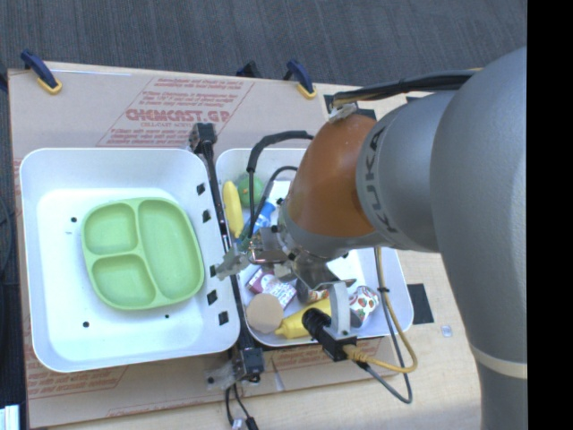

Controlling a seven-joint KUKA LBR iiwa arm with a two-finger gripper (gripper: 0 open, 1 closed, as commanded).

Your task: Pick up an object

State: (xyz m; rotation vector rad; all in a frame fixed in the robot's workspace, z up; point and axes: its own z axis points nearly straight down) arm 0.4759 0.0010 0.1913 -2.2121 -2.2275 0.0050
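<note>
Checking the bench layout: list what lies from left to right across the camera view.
Blue clamp → left bin → green divided plate → yellow banana → tan round disc → orange band → grey arm.

Arm (403,186) reaching from right — wrist angled down.

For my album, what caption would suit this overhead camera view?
Grey robot arm reaches into a cluttered right bin; green divided plate sits in the left bin.
</note>
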